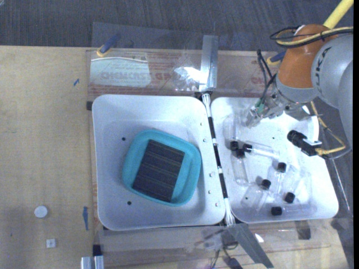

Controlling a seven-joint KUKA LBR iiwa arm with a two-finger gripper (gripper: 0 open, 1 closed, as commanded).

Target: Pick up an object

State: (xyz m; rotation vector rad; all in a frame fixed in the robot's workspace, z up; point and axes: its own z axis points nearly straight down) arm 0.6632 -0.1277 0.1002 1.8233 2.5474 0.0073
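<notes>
Over the right bin (328, 206), the hand (255, 116) hangs, grip state unreadable. Below lie about six clear black-capped vials (241, 170), axes pointing variously. One teal tray (162, 167) sits in the left bin (106, 206).

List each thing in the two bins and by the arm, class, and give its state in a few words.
Teal tray: lying flat in left bin, holding a dark ridged block.
Clear vials: lying scattered in right bin, black caps on.
Gripper: low over right bin's far end.
</notes>
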